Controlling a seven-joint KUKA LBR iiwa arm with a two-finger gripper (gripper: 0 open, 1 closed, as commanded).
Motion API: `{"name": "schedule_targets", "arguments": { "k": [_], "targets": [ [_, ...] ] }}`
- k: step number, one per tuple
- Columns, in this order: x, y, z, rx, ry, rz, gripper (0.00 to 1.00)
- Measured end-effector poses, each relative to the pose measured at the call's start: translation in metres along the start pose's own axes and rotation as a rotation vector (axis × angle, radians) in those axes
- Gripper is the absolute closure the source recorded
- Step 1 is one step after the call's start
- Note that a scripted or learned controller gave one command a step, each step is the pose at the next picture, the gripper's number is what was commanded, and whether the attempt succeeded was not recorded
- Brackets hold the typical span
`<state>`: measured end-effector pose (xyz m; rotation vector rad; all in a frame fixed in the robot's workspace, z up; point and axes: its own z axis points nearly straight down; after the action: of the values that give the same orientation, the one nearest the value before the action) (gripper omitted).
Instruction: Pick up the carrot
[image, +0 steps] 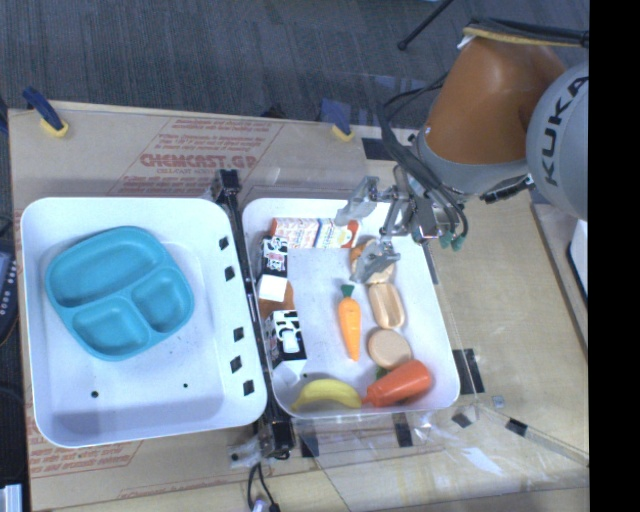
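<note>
The carrot (349, 325) is orange with a green top and lies lengthwise in the middle of the right bin (440, 330), top pointing to the far side. My gripper (365, 240) hangs over the far part of that bin, just beyond the carrot's green end and slightly right of it. Its two metal fingers (377, 264) stand apart, open, and hold nothing. A small orange item (357, 250) lies in the bin under the gap between them. The carrot is untouched.
Right of the carrot lie a tan bun (385, 305), a round brown piece (388, 348) and a red vegetable (402, 382). A banana (325, 393) lies at the near edge. Small boxes (288, 335) line the left wall. The left bin holds a blue divided plate (118, 290).
</note>
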<state>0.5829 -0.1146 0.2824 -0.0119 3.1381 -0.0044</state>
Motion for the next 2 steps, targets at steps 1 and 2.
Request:
{"name": "schedule_targets", "arguments": {
  "k": [1, 2],
  "targets": [
    [0.021, 0.018, 0.160, 0.002, -0.017, 0.044, 0.00],
    [0.078, -0.029, 0.189, -0.002, 0.001, 0.245, 0.00]
  ]
}}
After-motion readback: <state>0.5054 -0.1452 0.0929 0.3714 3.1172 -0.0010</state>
